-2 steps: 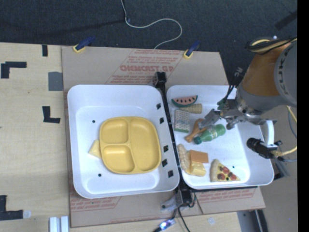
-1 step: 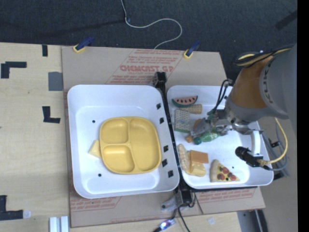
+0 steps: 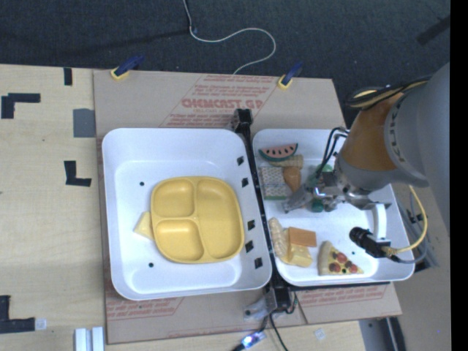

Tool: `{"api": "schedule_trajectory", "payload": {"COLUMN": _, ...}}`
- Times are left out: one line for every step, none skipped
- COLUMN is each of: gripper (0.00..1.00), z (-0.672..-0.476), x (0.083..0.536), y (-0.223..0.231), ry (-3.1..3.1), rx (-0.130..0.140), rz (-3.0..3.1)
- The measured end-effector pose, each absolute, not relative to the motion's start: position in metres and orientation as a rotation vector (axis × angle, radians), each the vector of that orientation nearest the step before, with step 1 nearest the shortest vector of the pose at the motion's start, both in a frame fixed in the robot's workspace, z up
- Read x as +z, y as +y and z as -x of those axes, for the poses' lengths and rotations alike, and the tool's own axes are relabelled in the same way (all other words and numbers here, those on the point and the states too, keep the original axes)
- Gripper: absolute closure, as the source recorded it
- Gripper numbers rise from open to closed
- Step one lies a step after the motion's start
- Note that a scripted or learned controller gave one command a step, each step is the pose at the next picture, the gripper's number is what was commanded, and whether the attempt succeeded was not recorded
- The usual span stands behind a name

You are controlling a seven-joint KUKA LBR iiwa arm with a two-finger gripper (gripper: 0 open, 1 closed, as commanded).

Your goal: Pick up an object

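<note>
My gripper (image 3: 306,198) hangs low over the middle of the right bin (image 3: 387,268), reaching in from the right. Just left of it lie a greenish square cracker-like piece (image 3: 273,182) and a tan bread-like piece (image 3: 293,174). A watermelon slice (image 3: 280,152) sits at the bin's far left corner. Toward the front lie a corn cob (image 3: 277,236), an orange cheese block (image 3: 300,238) and a pizza slice (image 3: 336,260). Nothing shows as lifted off the bin floor.
The left bin (image 3: 124,167) holds a yellow divided plate (image 3: 197,219) with a pale yellow wedge (image 3: 142,226) poking out beside its left edge. A black divider (image 3: 252,196) runs between the bins. Cables and a black connector (image 3: 365,240) hang by the wrist.
</note>
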State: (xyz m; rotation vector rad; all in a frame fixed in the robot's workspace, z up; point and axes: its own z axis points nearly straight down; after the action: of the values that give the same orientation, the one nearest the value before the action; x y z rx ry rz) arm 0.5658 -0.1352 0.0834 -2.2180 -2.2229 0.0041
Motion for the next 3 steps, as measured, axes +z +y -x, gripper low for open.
{"api": "schedule_trajectory", "payload": {"gripper": 1.00, "z": -0.566, "x": 0.094, "y": -0.135, "ry": -2.224, "rx": 0.002, "rz": 2.219}}
{"api": "schedule_trajectory", "payload": {"gripper": 1.00, "z": -0.561, "x": 0.151, "y": -0.127, "ry": -2.223, "rx": -0.001, "rz": 2.220}}
{"api": "schedule_trajectory", "payload": {"gripper": 1.00, "z": -0.569, "x": 0.197, "y": -0.130, "ry": -2.224, "rx": -0.002, "rz": 2.220}}
